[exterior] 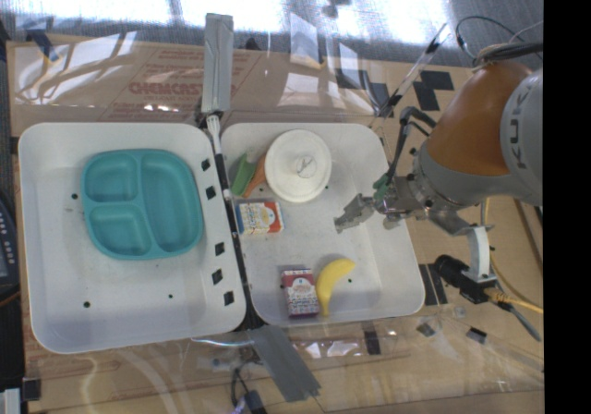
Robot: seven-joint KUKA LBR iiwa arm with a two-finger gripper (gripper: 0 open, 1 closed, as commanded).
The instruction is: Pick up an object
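The worktop [111, 89] carries two shallow white bins side by side. The left bin [46, 292] holds a teal divided plate [141, 202]. The right bin [392, 264] holds every candidate for the pick: a white round lid [298, 165] at the far side, a green and orange item [246, 175] against the divider, a small printed box [259, 217], a yellow banana [333, 280] and a red card box [299, 292] just beside it at the near side.

The gripper [355, 214] hangs over bare bin floor between the lid and the banana, with nothing between its fingers [348, 217]; how far apart they stand I cannot tell.

The likely failure: a straight descent from here closes on nothing. Aimed at the banana, the fingers may catch the card box or roll the fruit away.
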